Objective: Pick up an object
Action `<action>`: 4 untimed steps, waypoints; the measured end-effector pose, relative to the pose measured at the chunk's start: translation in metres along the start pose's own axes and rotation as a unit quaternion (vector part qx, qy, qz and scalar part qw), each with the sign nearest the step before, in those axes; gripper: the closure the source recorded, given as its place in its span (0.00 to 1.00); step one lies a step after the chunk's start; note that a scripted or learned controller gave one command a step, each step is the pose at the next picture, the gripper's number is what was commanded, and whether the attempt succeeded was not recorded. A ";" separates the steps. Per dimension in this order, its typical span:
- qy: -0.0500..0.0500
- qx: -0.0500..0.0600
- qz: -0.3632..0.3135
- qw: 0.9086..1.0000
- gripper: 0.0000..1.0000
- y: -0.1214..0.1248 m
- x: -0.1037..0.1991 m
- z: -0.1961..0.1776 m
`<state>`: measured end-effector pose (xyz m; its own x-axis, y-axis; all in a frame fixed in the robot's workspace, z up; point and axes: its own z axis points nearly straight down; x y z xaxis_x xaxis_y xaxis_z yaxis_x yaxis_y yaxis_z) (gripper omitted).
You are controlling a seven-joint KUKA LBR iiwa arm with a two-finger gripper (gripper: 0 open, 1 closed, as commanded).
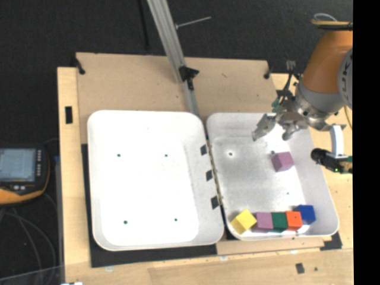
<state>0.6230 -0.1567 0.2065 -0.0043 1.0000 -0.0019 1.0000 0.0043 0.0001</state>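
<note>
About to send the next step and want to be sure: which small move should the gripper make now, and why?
Probably a short shift toward the purple block, then straight down over it. The gripper hangs above the right bin with its fingers apart and nothing between them. That block lies alone just below it in the view, apart from the blocks crowded along the bin's near wall, so it looks the easiest pick.

Both bins (148,123) were white. The lone cube (282,160) was pale purple. At six o'clock sat yellow (243,221), mauve (263,221), green (279,220), orange (294,219) and blue (306,213) cubes.
</note>
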 end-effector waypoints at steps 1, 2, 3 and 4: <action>0.000 0.000 0.000 1.000 0.00 0.000 0.000 0.000; 0.000 0.000 0.000 1.000 0.00 0.000 0.000 0.000; 0.000 0.000 0.000 1.000 0.00 0.000 0.000 0.000; 0.000 0.000 0.000 1.000 0.00 0.000 0.000 0.000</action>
<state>0.6229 -0.1569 0.2065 -0.0051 1.0000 -0.0026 1.0000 0.0051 -0.0002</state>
